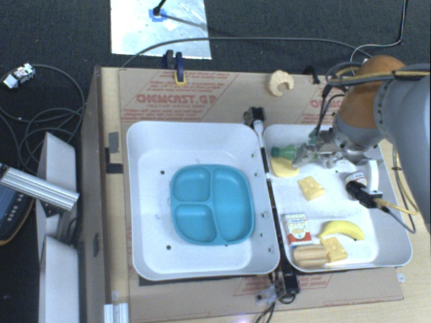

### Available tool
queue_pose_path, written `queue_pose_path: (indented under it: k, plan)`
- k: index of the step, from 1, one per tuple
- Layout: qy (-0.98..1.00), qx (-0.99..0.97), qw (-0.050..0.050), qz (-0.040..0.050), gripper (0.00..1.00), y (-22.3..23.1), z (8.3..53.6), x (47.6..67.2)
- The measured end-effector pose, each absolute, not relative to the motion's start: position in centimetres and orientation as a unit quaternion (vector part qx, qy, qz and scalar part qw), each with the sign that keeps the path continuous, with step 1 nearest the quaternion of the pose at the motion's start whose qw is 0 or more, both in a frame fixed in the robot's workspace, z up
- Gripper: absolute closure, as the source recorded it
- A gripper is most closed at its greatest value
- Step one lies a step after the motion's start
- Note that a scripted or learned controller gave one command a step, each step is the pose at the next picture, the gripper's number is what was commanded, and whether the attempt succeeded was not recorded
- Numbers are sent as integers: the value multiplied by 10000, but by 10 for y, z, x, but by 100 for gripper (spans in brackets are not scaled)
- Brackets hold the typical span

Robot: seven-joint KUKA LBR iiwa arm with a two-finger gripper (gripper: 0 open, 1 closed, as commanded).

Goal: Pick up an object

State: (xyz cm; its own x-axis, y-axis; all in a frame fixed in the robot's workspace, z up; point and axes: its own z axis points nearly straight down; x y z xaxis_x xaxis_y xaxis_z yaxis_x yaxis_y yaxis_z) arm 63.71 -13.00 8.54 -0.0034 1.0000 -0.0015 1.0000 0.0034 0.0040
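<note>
My gripper (312, 151) is low over the back of the right bin (394, 247), just right of a green object (283, 151) and a pale yellow piece (285, 168). Whether it touches the green object is unclear. A yellow cheese wedge (310, 188) lies a little in front of it. Near the front of this bin lie a banana (341, 230), a small red and white carton (297, 227), a tan bread roll (308, 255) and a yellow block (335, 248).
The left bin (145, 180) holds a blue divided plate (211, 203). A beige lump (281, 82) sits on the cardboard behind the bins. The arm and its cables (377, 106) cover the right bin's back right corner.
</note>
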Motion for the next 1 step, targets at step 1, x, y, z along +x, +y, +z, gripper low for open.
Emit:
queue_pose_path:
  k: [1]
  plan:
    - [7083, 7059, 4, 6, 0, -82, 84, 596]
